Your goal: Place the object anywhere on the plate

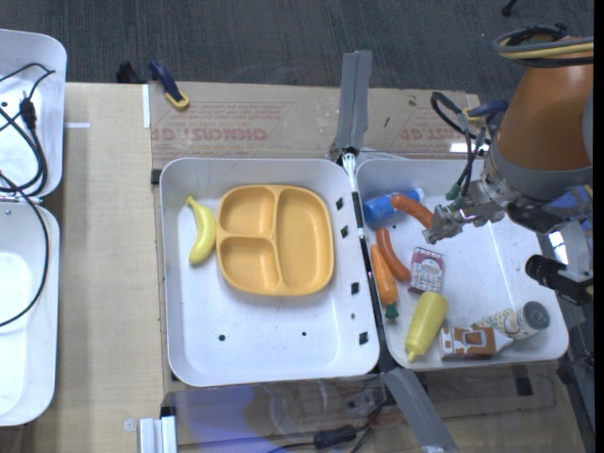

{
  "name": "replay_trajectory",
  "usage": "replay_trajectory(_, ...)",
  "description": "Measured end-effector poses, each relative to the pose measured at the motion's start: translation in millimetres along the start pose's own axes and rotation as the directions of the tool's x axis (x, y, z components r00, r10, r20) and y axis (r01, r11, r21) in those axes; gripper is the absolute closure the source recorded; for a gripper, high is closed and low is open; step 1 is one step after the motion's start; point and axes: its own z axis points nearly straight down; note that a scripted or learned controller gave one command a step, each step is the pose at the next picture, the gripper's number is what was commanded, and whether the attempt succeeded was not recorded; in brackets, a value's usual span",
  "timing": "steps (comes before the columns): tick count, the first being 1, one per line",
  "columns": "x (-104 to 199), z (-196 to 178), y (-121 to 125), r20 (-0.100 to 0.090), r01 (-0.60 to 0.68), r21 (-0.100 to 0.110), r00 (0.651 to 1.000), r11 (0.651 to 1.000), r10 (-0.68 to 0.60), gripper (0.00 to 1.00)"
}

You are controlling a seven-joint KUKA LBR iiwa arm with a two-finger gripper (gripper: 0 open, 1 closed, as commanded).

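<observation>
A yellow three-compartment plate (276, 239) lies in the left bin (255, 352), with a yellow banana (201, 231) beside its left rim. The right bin (505, 262) holds a blue item (379, 208), an orange-red sausage (412, 209), an orange carrot (382, 277), a second sausage (394, 255), a small red-and-white packet (427, 271), a yellow mustard bottle (424, 323) and a brown-and-white bottle (491, 333). My gripper (445, 226) hangs over the right bin, just right of the upper sausage and above the packet. Nothing shows between its fingers.
A grey divider post (354, 102) rises between the two bins at the back. Cardboard (255, 121) with a blue-and-yellow clamp (168, 85) lies behind the left bin. White trays with black cables (24, 121) stand at the far left.
</observation>
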Motion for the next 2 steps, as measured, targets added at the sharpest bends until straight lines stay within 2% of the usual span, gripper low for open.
replay_trajectory(1,69,-25,46,0.0,0.04,0.002,0.999,0.999,-0.04,1.0)
replay_trajectory(2,154,7,55,-0.001,0.382,0.003,0.924,0.924,-0.382,1.0)
